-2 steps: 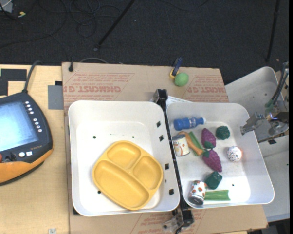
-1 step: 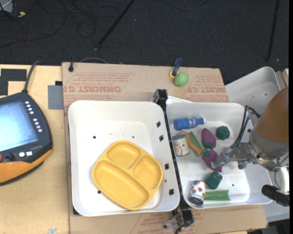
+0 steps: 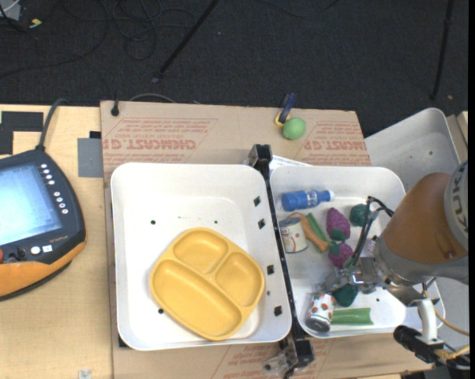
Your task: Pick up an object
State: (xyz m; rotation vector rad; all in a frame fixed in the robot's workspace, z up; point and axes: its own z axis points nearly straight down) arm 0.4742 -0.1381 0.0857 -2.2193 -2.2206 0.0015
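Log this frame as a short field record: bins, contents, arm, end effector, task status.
left bin: holds a yellow divided plate
right bin: blue bottle, purple pieces, green stick, small patterned cup, other small toys
arm: reaches in from the right, over the right bin
end effector: low among the toys, finger state unclear
task status: no object visibly lifted
outside bins: green ball on cardboard; teach pendant at left

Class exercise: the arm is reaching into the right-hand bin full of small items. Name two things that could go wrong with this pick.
1. The end effector sits among tightly packed pieces, a dark green item and purple ones, so it might nudge or grab the wrong one.
2. It works close to the right bin's front edge, so items could be pushed against the wall.
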